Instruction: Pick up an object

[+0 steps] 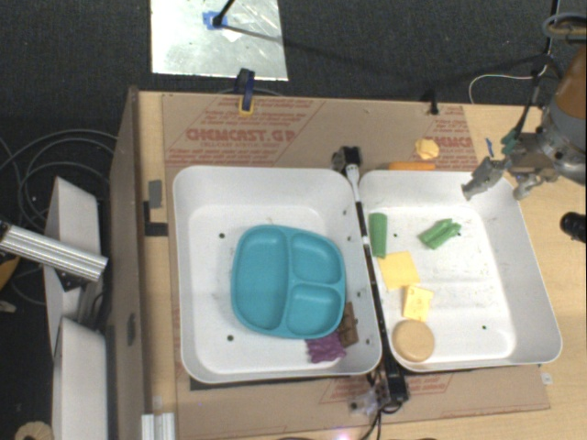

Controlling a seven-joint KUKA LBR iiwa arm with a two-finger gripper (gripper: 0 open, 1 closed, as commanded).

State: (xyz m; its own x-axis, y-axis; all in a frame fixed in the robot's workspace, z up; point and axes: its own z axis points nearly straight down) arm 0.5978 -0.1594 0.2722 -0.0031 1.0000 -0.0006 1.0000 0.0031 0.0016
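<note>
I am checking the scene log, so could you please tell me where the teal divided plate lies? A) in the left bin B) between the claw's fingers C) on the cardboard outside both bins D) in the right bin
A: the teal divided plate rests flat on the floor of the left bin, apart from the claw over the right bin's far corner.

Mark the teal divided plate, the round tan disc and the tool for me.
teal divided plate [288,280]: camera view, centre of the plate.
round tan disc [414,341]: camera view, its top face.
tool [503,181]: camera view, midway between the fingertips.
</note>
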